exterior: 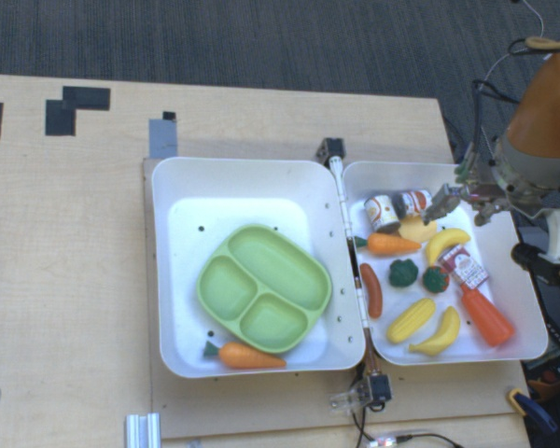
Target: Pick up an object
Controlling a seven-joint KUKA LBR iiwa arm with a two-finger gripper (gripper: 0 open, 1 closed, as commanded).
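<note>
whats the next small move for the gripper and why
Probably lower straight down and close: the gripper hovers over the right bin's back edge, above a yellow piece beside the can, and nothing shows between its fingers yet.

light: bright, even | shadows: faint | focus: slightly soft

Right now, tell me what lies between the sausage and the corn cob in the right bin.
In the camera view, bare white bin floor separates the sausage from the corn cob.
</note>
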